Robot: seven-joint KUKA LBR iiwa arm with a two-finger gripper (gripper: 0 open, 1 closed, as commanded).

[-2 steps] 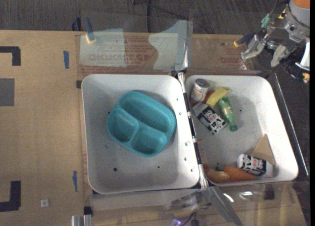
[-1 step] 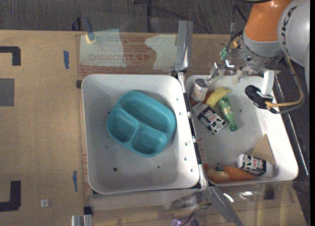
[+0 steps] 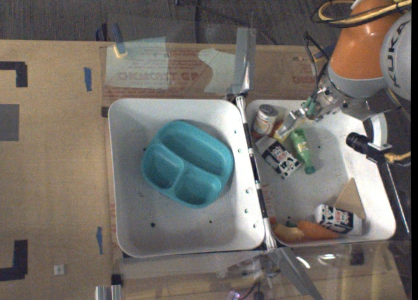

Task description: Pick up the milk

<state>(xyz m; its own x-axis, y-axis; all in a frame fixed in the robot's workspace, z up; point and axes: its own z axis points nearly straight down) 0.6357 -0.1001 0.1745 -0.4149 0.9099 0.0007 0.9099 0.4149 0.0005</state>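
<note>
Two cow-patterned black-and-white cartons lie in the right bin (image 3: 379,181). One milk carton (image 3: 281,159) lies on its side near the bin's left wall. The other milk carton (image 3: 339,218) is at the front right. My gripper (image 3: 297,119) hangs over the back of the right bin, just above and right of the nearer-left carton and over the top of a green bottle (image 3: 302,150). It is apart from both cartons. The arm's orange band (image 3: 359,44) is at the upper right.
A small tan-and-white can (image 3: 264,120) stands at the right bin's back left. A carrot (image 3: 315,230) and a tan wedge (image 3: 353,198) lie near the front. The left bin (image 3: 130,214) holds a teal divided plate (image 3: 188,163).
</note>
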